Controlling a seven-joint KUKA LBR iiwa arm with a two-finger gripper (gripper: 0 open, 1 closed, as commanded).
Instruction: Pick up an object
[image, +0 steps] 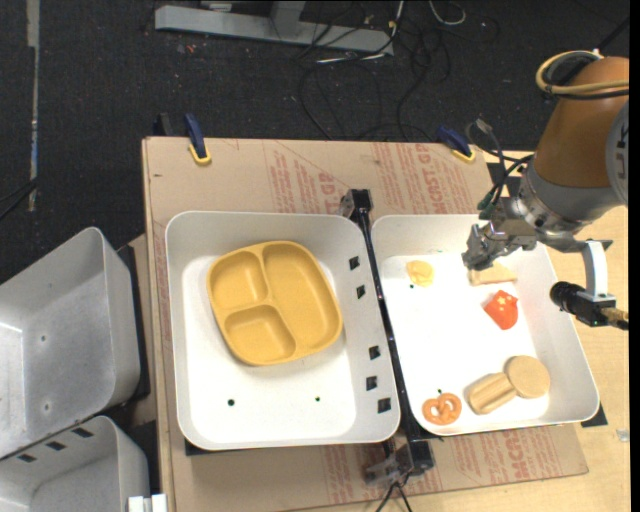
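I see the left bin (190, 400) holding a yellow divided plate (273, 301). In the right bin (570, 405), a small yellow piece (419, 271) lies near the top left, a pretzel (441, 407) at the bottom, a tan block (508, 384) beside it, and a red piece (502, 309) mid-right. My gripper (484, 254) hangs over the bin's upper part, just above a pale slab (500, 278); I cannot tell its grip.

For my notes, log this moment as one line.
arm: over right bin | gripper: above tan block | left bin: yellow plate
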